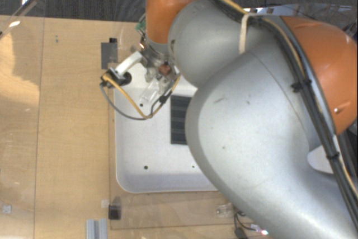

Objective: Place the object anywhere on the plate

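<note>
My gripper (152, 88) hangs over the far left corner of the left white bin (140, 170), below the orange wrist band (159, 5). A yellow cable loops under it. Nothing can be made out in it from this angle. The grey arm (251, 120) covers the whole right side of the view and hides the right bin. A small white curved sliver (320, 162) peeks out from under the arm at the right; it may be the plate's rim. No loose object is visible on the bin floor that shows.
A dark ribbed rectangle (179, 119) lies at the bin's right side, next to the arm. Bare wooden bench (56, 120) stretches to the left. Small black clamps sit at the bin's far left corner (109, 52) and near left corner (114, 211).
</note>
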### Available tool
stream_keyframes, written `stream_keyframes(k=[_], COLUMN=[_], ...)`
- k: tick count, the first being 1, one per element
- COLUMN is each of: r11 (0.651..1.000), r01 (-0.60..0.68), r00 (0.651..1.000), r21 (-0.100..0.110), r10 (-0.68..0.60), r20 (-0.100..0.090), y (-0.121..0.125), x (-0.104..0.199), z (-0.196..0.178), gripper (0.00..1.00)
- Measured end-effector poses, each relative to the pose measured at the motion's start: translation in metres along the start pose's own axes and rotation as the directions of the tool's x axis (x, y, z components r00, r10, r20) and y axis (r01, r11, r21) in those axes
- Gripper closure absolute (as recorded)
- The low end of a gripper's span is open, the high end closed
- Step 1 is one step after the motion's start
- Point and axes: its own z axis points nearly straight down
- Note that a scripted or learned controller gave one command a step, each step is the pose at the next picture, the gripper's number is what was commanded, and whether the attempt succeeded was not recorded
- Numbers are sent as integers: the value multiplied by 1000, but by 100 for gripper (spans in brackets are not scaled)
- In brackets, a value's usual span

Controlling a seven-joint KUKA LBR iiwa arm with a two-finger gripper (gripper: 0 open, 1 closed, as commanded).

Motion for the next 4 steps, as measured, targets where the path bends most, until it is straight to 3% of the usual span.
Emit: stream_keyframes(k=[1,2,3,4], r11=[910,868,838,844], r01=[414,496,545,537], r00=[910,868,838,844], r21=[-4,0,-3,0], r10=[-414,-496,-545,-537], r20=[-1,1,-1,1], y=[-19,-101,-68,-112], x=[5,-104,-61,-143], z=[-62,-30,-51,51], gripper=[100,100,100,100])
